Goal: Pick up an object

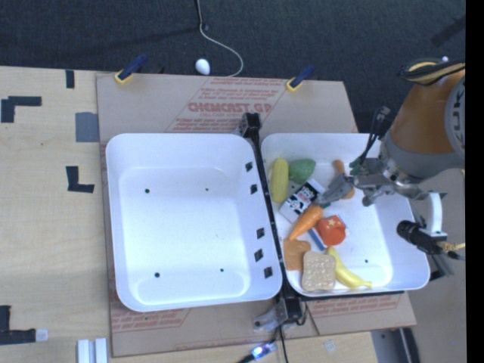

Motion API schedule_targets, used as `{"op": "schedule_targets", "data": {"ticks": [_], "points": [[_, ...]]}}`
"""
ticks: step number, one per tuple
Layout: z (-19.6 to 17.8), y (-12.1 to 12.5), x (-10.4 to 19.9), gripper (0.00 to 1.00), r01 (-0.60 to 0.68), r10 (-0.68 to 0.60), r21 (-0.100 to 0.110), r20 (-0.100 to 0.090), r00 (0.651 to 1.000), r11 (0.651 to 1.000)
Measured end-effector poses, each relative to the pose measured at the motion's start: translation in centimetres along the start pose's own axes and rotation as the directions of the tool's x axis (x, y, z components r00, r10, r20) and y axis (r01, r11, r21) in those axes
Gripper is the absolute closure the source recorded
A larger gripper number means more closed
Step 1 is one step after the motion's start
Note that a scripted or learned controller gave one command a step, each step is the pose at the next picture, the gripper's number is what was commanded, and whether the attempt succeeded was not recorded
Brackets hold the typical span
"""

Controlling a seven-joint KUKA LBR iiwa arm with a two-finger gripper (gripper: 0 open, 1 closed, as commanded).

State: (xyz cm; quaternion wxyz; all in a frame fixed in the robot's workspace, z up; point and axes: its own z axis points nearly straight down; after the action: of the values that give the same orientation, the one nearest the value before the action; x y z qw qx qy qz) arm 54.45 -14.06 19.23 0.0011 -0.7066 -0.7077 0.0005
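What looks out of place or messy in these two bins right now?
Nothing looks spilled or damaged. The toy food is jumbled against the divider side of the right bin: corn, carrot, tomato, bread slice and banana lie overlapping. The gripper reaches among them.

Robotics lab test cell. Wooden bench (45,225) with black tape marks, cardboard sheet (227,104) clamped on by blue-yellow clips (130,68), two white bins (128,203), plastic toy food (318,233) as props, grey-orange industrial arm (423,127), loose white cable (219,44) overhead.
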Motion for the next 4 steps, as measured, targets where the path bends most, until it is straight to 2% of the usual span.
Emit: {"op": "schedule_targets", "data": {"ticks": [1,2,3,4], "points": [[9.4,0.1,2.8,0.0,0.0,0.0,-0.01,0.001,1.0,1.0],[8.6,0.0,2.7,1.0,0.0,0.0,-0.009,0.004,1.0,1.0],[10.3,1.5,3.3,1.0,-0.01,0.01,-0.001,0.02,1.0,1.0],[0.3,1.0,9.2,1.0,0.004,-0.004,-0.007,0.0,1.0,1.0]]}}
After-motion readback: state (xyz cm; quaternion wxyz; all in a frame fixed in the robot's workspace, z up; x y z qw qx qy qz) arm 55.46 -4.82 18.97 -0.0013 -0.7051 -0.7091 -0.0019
